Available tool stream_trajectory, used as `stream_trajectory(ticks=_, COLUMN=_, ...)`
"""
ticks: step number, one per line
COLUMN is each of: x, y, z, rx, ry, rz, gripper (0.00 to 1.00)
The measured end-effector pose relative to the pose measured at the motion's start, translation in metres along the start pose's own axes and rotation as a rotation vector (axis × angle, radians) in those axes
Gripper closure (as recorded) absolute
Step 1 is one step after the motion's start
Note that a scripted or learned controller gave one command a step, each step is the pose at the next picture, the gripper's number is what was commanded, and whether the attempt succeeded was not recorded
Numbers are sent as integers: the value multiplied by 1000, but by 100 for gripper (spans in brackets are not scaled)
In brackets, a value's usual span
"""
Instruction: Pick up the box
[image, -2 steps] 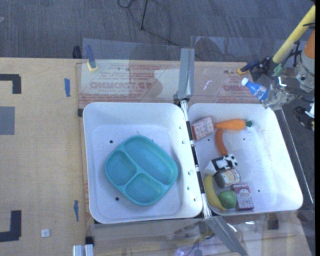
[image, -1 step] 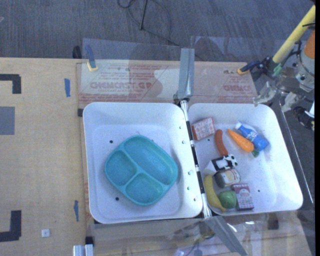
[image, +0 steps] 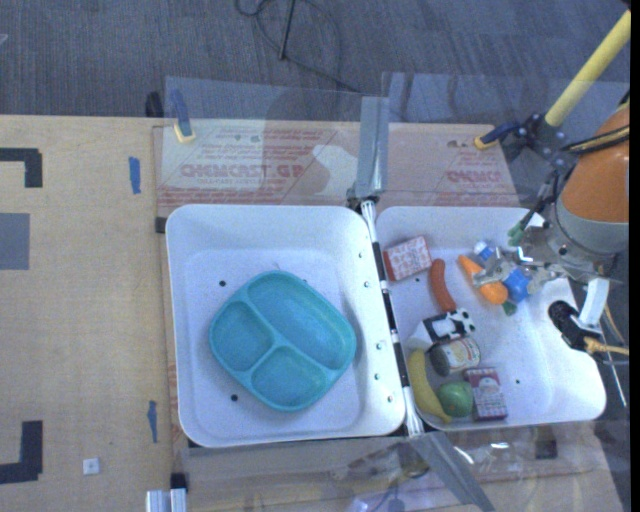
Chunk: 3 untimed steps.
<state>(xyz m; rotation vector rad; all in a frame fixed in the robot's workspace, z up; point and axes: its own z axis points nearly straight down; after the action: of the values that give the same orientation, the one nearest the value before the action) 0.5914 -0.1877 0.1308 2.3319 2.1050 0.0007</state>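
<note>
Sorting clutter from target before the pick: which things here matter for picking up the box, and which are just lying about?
For the job: red box, small red box, pincer.

Lying about: teal tray, banana, green fruit, can, sausage, carrot.

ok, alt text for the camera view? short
The arm reaches in from the right over the right bin, which holds two small boxes, a banana, a can and other small items. The left bin holds a teal divided plate.
</note>
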Motion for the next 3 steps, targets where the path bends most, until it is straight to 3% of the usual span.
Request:
stream_trajectory(ticks=1, x=35, y=-96, z=38, rx=-6, ry=-1, rz=25, gripper=0)
stream_trajectory(ticks=2, x=-2, y=-95, z=8, rx=-2, ry=-1, rz=-69, gripper=0)
stream_trajectory(ticks=3, x=-33, y=-109, z=-26, rx=-2, ry=-1, rz=22, gripper=0)
